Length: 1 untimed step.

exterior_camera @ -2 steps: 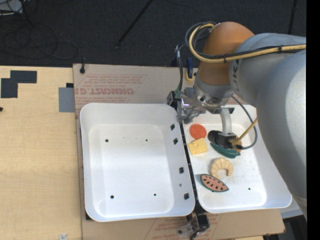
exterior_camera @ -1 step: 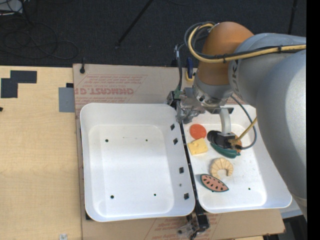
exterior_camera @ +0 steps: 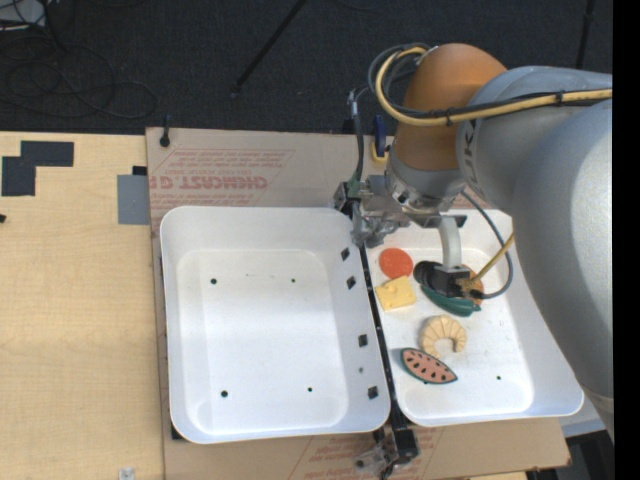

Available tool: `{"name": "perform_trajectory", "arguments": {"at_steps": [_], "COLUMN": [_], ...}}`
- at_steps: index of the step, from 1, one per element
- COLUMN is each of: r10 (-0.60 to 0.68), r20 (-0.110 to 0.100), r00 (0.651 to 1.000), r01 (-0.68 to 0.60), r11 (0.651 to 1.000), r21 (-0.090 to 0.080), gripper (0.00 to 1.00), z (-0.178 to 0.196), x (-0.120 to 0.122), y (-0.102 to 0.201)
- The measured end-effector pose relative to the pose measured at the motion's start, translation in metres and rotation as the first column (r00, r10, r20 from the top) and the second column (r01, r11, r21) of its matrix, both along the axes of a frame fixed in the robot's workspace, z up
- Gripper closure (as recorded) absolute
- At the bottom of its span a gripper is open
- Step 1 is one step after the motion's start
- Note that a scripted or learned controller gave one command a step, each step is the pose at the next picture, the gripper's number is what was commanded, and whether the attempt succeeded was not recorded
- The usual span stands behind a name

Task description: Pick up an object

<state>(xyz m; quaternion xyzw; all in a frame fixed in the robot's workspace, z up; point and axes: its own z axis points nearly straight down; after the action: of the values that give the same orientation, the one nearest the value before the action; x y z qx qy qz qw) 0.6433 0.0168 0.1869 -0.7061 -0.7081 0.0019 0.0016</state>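
Toy food items sit clustered in the right-hand bin (exterior_camera: 530, 388), the stock from which the arm (exterior_camera: 560, 168) is to lift one piece. A red disc (exterior_camera: 396, 262) lies nearest the divider, touching a yellow cheese-like wedge (exterior_camera: 397, 294) just below it; a tan croissant (exterior_camera: 445, 334) and a watermelon slice (exterior_camera: 429, 366) lie further toward the near rim, and a dark green piece (exterior_camera: 443, 286) with a bit of orange at its side rests to the right of the disc. All are bunched against the bin's left side, which puts them within easy reach from above. The left bin (exterior_camera: 190, 298) stands alongside, presumably as the drop-off. The arm leans in from the right, its orange band over the far edge of the right bin, with the hand (exterior_camera: 372, 226) low beside the divider, just above the red disc. Whether the hand is open or closed cannot be told from this angle, and nothing is seen gripped. The disc looks the likeliest target, being closest.
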Motion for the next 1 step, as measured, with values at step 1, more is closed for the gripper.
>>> {"name": "perform_trajectory", "arguments": {"at_steps": [1], "r10": [0.002], "r20": [0.0], "r00": [1.0], "r01": [-0.002], "r11": [1.0], "r21": [0.0], "gripper": [1.0], "z": [0.0], "x": [0.0], "y": [0.0004]}}
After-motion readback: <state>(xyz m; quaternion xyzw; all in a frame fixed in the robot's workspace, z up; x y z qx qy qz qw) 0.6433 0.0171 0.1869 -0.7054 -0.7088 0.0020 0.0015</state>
